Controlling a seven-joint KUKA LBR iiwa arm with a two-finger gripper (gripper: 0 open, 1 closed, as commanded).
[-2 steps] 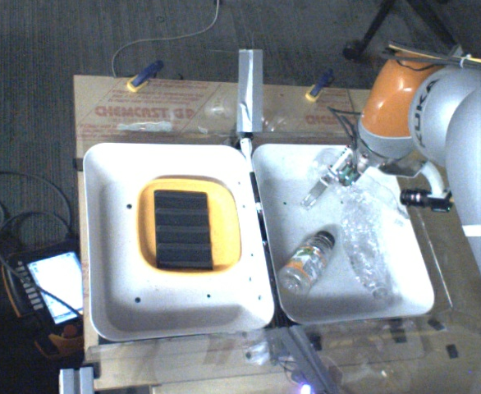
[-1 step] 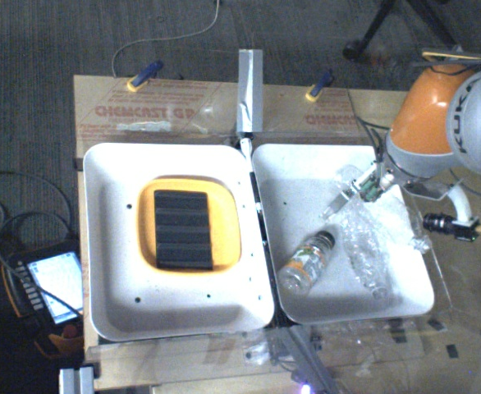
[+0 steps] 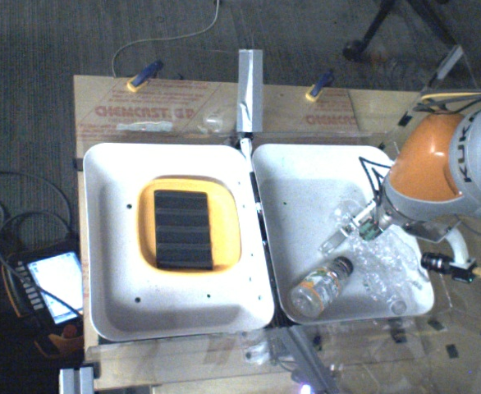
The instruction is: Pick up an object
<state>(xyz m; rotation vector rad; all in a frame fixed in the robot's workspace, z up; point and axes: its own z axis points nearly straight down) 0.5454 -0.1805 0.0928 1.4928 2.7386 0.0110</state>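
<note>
Hand [image 3: 362,230] low in right bin [image 3: 306,179], lower right of frame | grip state: cannot tell (wrist blocks) | risk: clear bottle [image 3: 321,286] and crinkled plastic [image 3: 388,265] may slip, roll

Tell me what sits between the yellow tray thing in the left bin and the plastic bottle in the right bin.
Just bin walls: the camera view shows the two rims meeting between the yellow tray and the bottle, plus bare white floor.

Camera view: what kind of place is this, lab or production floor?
Probably a robotics lab test cell, not production. The two white bins sit on a makeshift wooden board held by clamps, the floor is grey carpet with loose cables, and an office chair base stands behind the bench.
</note>
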